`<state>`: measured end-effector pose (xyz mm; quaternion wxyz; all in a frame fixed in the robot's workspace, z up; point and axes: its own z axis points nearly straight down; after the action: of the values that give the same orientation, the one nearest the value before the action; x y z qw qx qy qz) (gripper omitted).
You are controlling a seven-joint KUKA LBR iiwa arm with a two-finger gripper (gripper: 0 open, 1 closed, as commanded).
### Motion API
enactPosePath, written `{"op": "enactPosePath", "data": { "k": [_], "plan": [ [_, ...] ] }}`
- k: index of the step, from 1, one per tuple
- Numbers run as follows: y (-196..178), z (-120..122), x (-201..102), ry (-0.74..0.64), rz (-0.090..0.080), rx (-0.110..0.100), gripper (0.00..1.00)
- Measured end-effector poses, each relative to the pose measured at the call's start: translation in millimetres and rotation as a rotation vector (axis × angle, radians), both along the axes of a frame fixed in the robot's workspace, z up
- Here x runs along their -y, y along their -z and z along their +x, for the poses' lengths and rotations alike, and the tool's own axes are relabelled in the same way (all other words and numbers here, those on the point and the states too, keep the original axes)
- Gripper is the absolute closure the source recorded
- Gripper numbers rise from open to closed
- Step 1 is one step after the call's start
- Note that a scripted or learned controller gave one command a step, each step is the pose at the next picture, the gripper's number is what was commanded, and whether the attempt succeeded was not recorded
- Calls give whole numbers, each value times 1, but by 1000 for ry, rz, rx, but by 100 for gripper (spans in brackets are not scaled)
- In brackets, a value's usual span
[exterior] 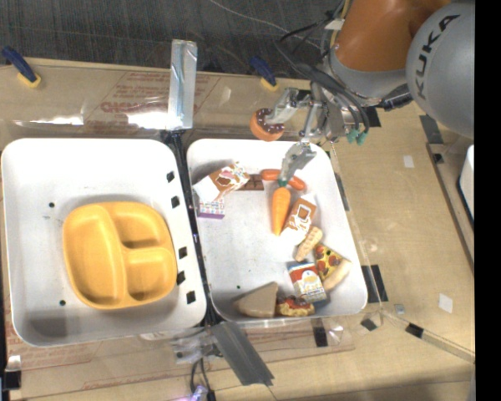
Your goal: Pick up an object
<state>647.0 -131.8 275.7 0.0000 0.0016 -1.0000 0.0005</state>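
1. Nearest me, along the front edge of the right bin (351, 257), a tan wedge (257, 301) lies flat, and just right of it sits a small pizza-like piece (295, 308) against the front wall.
2. Just behind those stands a little red and white carton (307, 281) touching a pizza slice (332, 266) in the bin's right corner. The carton's print is too small to read.
3. In the left bin (25, 224) a yellow divided tray (117, 251) rests near the middle, well apart from everything else.
4. Moving back in the right bin, a pale biscuit-like piece (308, 242) lies beside a brown and white packet (301, 215), which touches the carrot (280, 207). The carrot lies nearly lengthwise, its leafy end pointing to the far wall.
5. To the left, near the divider, a white carton with a purple base (209, 199) leans next to a brown packet (230, 177). Their labels are illegible.
6. A sausage (282, 176) lies at the far wall, crowded against the carrot top.
7. The gripper (299, 154) hangs over that far end, right above the carrot's greens and the sausage; I cannot tell how its fingers stand, nor see anything in them.
8. Beyond the bin, a doughnut (267, 124) sits on the bench.
9. Farthest back, the grey arm (442, 57) bears the letters "KUKA".
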Motion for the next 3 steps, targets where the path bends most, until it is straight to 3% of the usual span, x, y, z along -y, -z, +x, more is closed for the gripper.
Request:
{"op": "enactPosePath", "data": {
  "k": [1, 2, 3],
  "plan": [
    [151, -14, 17, 97, 2, -8, 0],
    [181, -58, 56, 235, 2, 6, 0],
    [184, -69, 18, 412, 2, -3, 0]
  ]
}}
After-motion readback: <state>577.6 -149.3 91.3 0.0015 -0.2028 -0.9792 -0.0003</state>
